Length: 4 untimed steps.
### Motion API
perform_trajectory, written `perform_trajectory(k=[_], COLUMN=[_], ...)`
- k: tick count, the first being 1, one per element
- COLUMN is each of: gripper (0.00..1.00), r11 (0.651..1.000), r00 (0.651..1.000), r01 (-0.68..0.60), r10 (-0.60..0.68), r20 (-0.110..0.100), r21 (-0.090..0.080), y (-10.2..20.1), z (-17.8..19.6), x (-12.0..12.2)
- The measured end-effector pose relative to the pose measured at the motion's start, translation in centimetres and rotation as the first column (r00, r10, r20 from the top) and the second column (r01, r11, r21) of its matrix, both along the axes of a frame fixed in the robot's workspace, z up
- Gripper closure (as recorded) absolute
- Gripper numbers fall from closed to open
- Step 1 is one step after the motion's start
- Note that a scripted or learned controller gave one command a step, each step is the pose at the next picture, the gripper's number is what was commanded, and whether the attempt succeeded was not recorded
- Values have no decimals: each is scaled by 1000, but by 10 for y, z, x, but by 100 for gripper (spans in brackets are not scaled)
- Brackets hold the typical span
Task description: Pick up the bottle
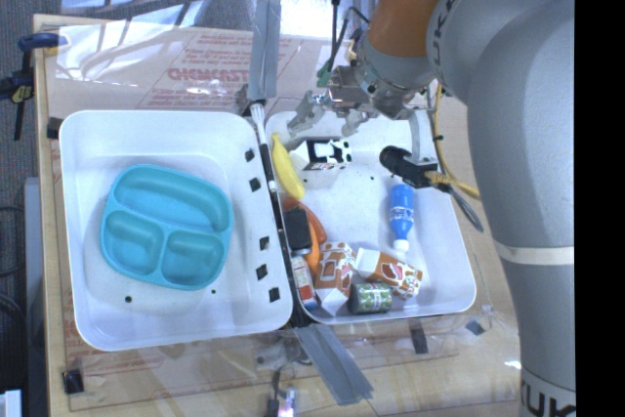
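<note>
Blue-and-white bottle [401, 214] lies loose in the right bin [459, 259], not gripped.

You'll see the gripper [327, 112] hanging over that bin's far end, fingers spread and holding nothing, well apart from the bottle. It lies flat near the right wall, away from the clutter of cartons [376, 271] and banana [286, 168], so you probably have a clear approach. Your left bin holds a blue tray [166, 227].

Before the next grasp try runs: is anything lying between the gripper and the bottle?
Nothing visible does. The gripper hangs over the far end of the right bin, above the small black-and-white box. The blue-and-white bottle lies apart on bare bin floor; the cartons sit nearer the camera.
</note>
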<state>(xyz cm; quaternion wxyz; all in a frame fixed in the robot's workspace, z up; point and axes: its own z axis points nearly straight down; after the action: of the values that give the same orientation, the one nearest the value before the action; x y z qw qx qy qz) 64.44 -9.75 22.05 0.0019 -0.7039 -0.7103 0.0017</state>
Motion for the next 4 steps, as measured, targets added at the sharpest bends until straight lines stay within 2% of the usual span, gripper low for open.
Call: perform_trajectory(k=[1,2,3,4], gripper=[0,0,0,0], r11=[993,983,982,975], r00=[993,983,982,975], r01=[-122,-185,-188,-224], r10=[122,185,188,224], r20=[2,4,3,2], r21=[0,-1,0,0], y=[-60,-110,-113,-111], z=[-55,-32,-48,-129], x=[-34,-136,-84,-69])
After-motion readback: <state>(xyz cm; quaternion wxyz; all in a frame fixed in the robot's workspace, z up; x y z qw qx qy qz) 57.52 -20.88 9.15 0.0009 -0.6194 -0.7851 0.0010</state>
